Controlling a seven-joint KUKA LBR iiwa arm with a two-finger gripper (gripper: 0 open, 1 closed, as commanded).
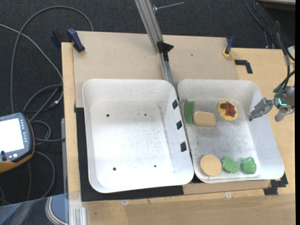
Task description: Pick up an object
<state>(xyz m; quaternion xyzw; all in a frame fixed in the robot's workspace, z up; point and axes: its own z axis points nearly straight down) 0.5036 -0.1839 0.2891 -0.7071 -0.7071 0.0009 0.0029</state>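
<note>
The right bin (227, 139) holds several items. A green block (189, 111) stands by its left wall, with a tan oval piece (205, 119) beside it and a yellow tart with red filling (227, 110) further right. Along the front lie a round tan disc (211, 165), a bumpy green piece (229, 164) and a smooth green piece (248, 165). My gripper (269, 113) hovers over the bin's right rim, to the right of the tart. It is open, its fingers spread, with nothing between them.
The left bin (89, 95) sits beside the right one, the two sharing a raised middle wall. A metal pole (150, 22) slants across the bench's back. Blue clamps (75, 39) grip the board's far corners. Cables lie on the floor around the bench.
</note>
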